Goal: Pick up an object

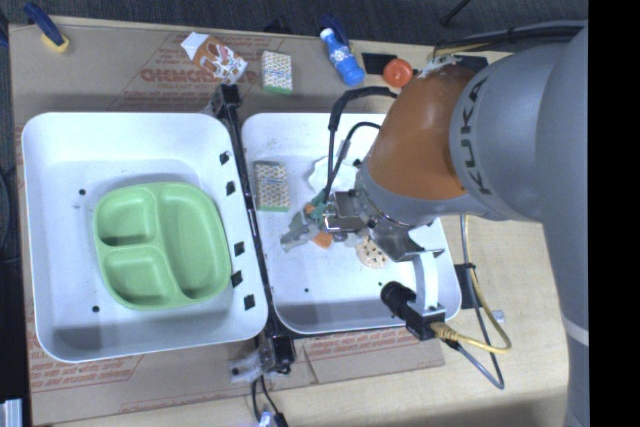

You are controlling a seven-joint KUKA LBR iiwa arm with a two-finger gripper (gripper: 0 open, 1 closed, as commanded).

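My gripper is low inside the right bin, near its middle, with the big grey and orange arm hiding much of the bin behind it. Small things crowd right at the gripper's tip: a grey piece, a teal piece and an orange piece. Whether any of them is gripped I cannot tell. A round tan waffle-like disc lies just right of the tip. A patterned rectangular packet lies flat to the left, apart from the gripper. Something white lies behind it.
The left bin holds a green divided plate. On the cardboard behind the bins lie a snack wrapper, a second patterned packet, a blue bottle, an orange ball and a blue clamp.
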